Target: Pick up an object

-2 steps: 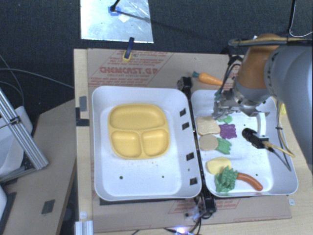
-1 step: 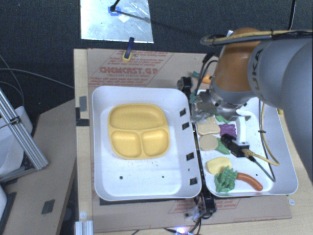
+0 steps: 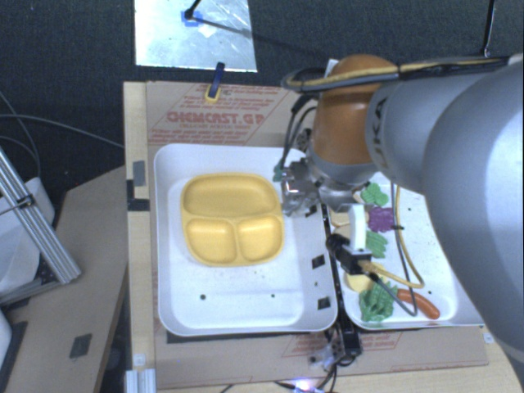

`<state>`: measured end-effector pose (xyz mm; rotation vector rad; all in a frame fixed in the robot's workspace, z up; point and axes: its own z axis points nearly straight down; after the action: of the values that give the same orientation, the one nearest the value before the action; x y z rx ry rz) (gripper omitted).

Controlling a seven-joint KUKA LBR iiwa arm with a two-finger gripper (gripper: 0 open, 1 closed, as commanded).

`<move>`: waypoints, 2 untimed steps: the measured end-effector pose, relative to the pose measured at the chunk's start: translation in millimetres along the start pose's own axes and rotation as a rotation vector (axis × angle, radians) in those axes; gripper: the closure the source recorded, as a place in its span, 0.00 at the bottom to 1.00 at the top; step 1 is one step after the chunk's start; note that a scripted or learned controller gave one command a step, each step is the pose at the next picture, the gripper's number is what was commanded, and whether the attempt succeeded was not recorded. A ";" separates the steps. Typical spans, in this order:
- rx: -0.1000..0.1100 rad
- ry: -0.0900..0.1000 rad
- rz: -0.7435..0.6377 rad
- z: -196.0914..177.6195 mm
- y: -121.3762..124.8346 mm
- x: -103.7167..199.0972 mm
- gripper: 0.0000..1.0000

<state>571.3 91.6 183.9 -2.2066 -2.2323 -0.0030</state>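
**Yellow tray sitting nearest the claw; grip state unconfirmed**

The grey arm point(image 3: 442, 121) is reaching in from the right and hanging its claw point(image 3: 293, 188) over the left bin point(image 3: 164, 244), just beside the right rim of the yellow tray point(image 3: 231, 219). The wrist housing is masking the claw's working end, so I cannot tell how far open it is, and nothing is showing in its grasp. The tray is lying flat in the upper half of that bin, compartments facing up. The right bin point(image 3: 434, 256) is carrying smaller candidates: purple grapes point(image 3: 381, 218), a green leafy piece point(image 3: 377, 301) and an orange carrot point(image 3: 417, 304).

Judgement: being closest, the tray is looking like the likeliest target. It is appearing too wide and shallow for a grasp across its body, so the claw should be straddling the raised right rim and descending straight. Hazards worth noting: a smooth rim slipping free, the tray tipping when lifted by one edge, and the claw fouling the wall between the bins.
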 end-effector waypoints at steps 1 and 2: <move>-0.003 -0.002 0.007 -11.0 1.6 -5.1 1.00; 0.001 0.001 -0.001 -46.7 -69.1 76.3 1.00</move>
<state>501.3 166.9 230.9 -2.2044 -2.2328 -0.0029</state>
